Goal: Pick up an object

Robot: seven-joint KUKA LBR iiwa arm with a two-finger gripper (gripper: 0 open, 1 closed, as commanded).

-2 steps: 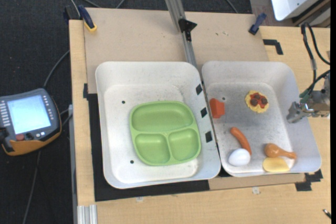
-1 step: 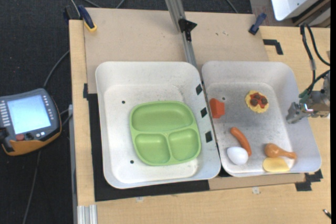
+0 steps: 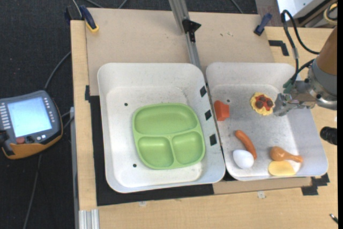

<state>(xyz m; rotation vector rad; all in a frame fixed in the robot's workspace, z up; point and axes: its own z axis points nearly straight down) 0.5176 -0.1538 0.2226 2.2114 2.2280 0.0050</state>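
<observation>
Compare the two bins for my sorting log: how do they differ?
The left bin holds one thing, a green divided plate; the right bin holds several small toy foods, among them a carrot and an egg. The claw is over the right bin, not the left bin. Both are shallow, white and sit side by side.

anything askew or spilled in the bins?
Nothing stands out. The green divided plate lies flat in the left bin. The toy foods sit loose in the right bin, none spilled over a rim. The gripper sits beside the small pizza.
</observation>
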